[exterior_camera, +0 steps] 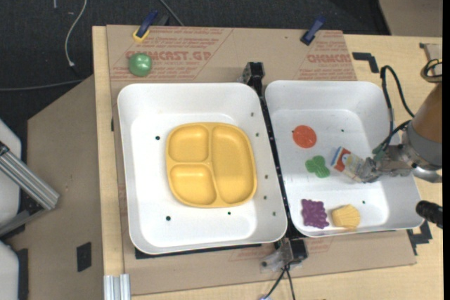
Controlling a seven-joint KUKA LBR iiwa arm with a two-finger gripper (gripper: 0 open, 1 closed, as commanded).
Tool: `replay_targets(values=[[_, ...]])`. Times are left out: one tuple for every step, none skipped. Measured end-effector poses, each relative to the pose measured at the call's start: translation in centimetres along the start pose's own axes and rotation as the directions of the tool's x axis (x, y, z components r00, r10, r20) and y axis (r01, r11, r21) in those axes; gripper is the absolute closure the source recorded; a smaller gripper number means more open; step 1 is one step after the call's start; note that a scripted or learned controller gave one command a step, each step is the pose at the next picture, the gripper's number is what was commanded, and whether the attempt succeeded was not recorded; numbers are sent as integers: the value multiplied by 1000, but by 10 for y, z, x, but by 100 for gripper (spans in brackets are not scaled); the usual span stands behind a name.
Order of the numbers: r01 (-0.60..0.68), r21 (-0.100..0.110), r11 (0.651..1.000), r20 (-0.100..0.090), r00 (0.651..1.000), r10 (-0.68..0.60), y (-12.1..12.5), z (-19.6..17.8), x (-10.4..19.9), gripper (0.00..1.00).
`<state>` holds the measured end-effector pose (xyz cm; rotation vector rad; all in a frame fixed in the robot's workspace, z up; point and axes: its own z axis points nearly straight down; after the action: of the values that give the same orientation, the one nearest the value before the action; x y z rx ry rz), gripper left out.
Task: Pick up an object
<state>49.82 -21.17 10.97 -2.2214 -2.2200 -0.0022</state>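
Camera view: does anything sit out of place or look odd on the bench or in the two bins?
One thing: a green ball lies on the cardboard sheet behind the left bin, outside both bins. The other small items sit in the right bin, and the yellow divided tray lies flat in the left one.

I'm seeing smooth, slightly glossy plastic on both white bins (133,151) and the yellow tray (211,164) — matt brown cardboard (211,53) underneath.
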Motion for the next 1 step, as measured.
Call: replay_targets(values=[[1,-4,1000,4,1000,-1,-2,-45,-5,100]])
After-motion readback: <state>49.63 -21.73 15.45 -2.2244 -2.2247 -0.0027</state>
